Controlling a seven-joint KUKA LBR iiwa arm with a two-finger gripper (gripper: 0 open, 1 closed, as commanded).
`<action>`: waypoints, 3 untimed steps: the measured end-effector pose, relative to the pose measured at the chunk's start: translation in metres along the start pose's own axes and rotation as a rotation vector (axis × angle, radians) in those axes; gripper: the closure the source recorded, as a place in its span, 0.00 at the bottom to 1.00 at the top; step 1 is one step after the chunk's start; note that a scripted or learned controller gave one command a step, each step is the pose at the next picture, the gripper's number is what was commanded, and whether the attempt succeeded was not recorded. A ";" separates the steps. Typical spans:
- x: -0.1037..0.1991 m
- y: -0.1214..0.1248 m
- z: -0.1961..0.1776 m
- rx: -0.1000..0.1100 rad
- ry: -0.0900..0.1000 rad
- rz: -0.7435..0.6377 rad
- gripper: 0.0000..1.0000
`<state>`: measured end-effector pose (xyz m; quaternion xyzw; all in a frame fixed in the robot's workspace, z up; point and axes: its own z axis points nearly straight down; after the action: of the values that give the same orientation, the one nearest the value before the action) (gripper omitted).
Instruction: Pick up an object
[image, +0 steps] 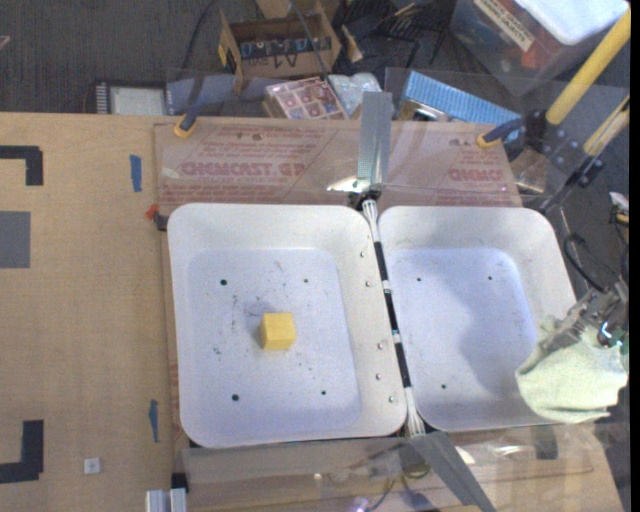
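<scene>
A small yellow block (279, 331) lies near the middle of the left bin (200, 250). A pale yellow-green cloth (572, 382) drapes over the front right corner of the right bin (460, 240), covering part of its rim. The cloth's upper edge is drawn up into a peak that meets my gripper (582, 322), which reaches in at the right edge of the camera view. The metal fingers (590, 312) look pinched on that raised fold of cloth.
A metal strip (374, 150) and a clear sheet stand behind the bins. Boxes and clutter (300, 60) sit beyond the bench's back edge. Yellow-handled bars (600, 60) cross the top right. Bare wood bench (70, 300) spreads to the left.
</scene>
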<state>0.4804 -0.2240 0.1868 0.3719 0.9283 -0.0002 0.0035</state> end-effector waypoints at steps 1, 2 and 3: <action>0.000 0.000 0.000 0.000 0.001 -0.009 1.00; 0.001 -0.001 0.020 0.001 0.006 0.060 1.00; 0.000 -0.001 0.007 0.000 0.001 0.099 1.00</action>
<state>0.4800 -0.2244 0.1797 0.4173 0.9088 0.0000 0.0029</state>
